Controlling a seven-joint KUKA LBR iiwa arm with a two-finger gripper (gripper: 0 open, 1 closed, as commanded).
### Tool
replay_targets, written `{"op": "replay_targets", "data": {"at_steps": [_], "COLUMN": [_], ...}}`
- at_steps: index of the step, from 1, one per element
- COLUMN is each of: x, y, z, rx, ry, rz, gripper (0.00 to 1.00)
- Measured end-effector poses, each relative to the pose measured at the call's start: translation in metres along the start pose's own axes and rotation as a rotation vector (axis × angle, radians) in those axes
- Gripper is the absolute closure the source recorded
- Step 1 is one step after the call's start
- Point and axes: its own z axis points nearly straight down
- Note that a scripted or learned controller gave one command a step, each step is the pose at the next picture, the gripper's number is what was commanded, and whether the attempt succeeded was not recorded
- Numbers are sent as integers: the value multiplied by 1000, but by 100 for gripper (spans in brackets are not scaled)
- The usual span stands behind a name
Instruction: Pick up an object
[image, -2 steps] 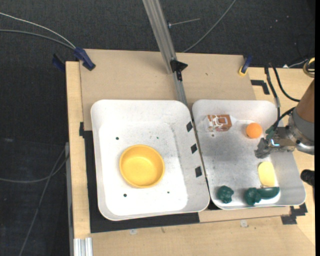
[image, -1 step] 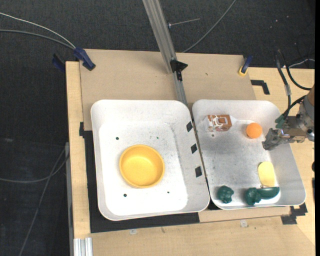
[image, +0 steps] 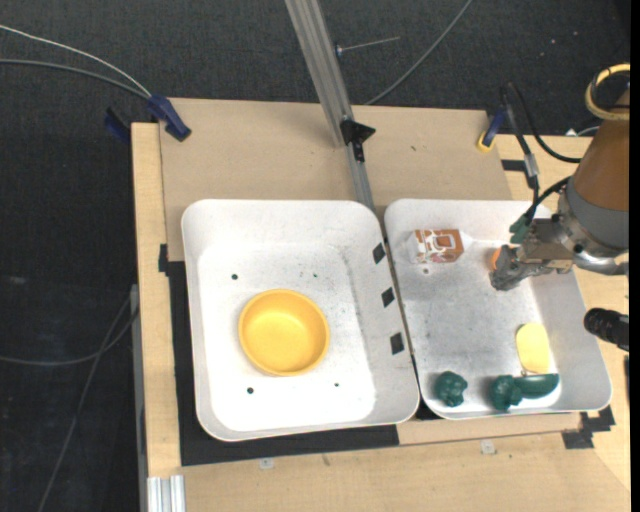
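pincer hangs low over the upper right part of the right bin, at the end of the grey arm coming in from the right; whether it is spread or closed i cannot tell, and nothing shows clamped in it.

far to the pincer's left lies the left bin, the largest thing on the wooden bench. inside it, well left and a little below the pincer, sits a yellow bowl, upright.

just left of the pincer, near the right bin's top edge, lies a small brown-and-white packet, apart from the pincer. below the pincer and slightly right, a pale yellow block lies on the bin floor. just under that block, a green object rests by the bin's lower rim. below and left of the pincer, a smaller dark green lump sits near the same rim, close to the other green piece but not touching it.
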Motion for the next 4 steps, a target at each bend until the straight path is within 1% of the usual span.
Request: {"op": "replay_targets", "data": {"at_steps": [1,3,4], "x": [50,155,210], "y": [19,33,35], "z": [8,0,7], "rx": [3,6,8], "ry": [0,2,1], "rz": [2,1,2], "gripper": [100,100,100]}}
